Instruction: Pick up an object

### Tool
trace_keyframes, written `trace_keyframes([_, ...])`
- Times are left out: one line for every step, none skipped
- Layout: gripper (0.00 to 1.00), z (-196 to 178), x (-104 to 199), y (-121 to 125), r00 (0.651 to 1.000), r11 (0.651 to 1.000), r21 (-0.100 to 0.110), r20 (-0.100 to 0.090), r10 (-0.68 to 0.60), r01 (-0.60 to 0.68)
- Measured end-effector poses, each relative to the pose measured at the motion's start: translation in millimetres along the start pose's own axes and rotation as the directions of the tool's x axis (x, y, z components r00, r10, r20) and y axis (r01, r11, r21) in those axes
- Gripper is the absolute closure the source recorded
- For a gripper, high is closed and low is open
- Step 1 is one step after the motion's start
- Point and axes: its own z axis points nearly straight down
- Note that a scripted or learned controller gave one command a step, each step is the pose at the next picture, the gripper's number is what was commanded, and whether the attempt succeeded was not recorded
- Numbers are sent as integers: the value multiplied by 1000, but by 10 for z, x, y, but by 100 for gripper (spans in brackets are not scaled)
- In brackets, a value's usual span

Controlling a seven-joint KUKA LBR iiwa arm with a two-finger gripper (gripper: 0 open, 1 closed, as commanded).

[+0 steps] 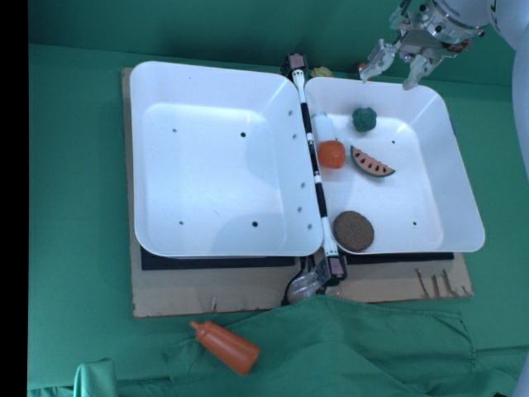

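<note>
The end effector hangs over the far rim of the right bin, its two fingers spread apart with nothing between them. That reads as a ready pose: jaws open and held high so the arm can drop onto a target without sweeping the others aside.

All the candidates lie in the right bin, which is why the arm is stationed on that side. Taking the watermelon slice near the bin's middle as the landmark: the green broccoli sits beyond it, toward the far rim and closest to the end effector; the orange tomato lies just beside it on the side of the left bin, hard against the dividing wall; a small white piece rests just beyond the tomato on that same wall; the brown cookie lies well nearer the camera than the slice, toward the near rim.

The broccoli looks the likeliest pick, being nearest and standing apart from its neighbours. The tomato would be harder, since the wall leaves a finger little room.

An orange bottle lies outside the bins on the green cloth over the bench, far on the near side of the slice, and seems outside the pick.
</note>
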Motion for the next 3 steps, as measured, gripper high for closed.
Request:
trace_keyframes([0, 922, 8, -466, 1000, 1000, 9, 0, 2, -2])
trace_keyframes([0, 1323, 51, -677, 1000, 1000, -9, 3, 0, 0])
trace_keyframes([0, 1384, -201, -1025, 1000, 1000, -17, 3, 2, -2])
